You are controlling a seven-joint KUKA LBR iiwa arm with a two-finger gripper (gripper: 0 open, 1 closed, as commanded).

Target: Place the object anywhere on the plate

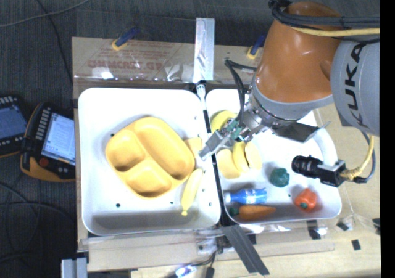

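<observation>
A yellow plate (148,156) with three compartments lies in the left bin (92,209). My gripper (208,146) hangs over the divider between the two bins, just off the plate's right edge. A small pale yellow piece (194,143) sits right at its tip, against the plate's rim; whether it is held I cannot tell. A pale banana (191,188) lies in the left bin beside the plate's lower right edge, below the gripper.
The right bin (327,147) holds a yellow fruit (221,119) at its top left, yellow pieces (237,159) under the wrist, a green item (279,177), an orange item (305,198), a blue bottle (248,196) and a carrot (256,212). A black camera mount (318,169) overhangs it.
</observation>
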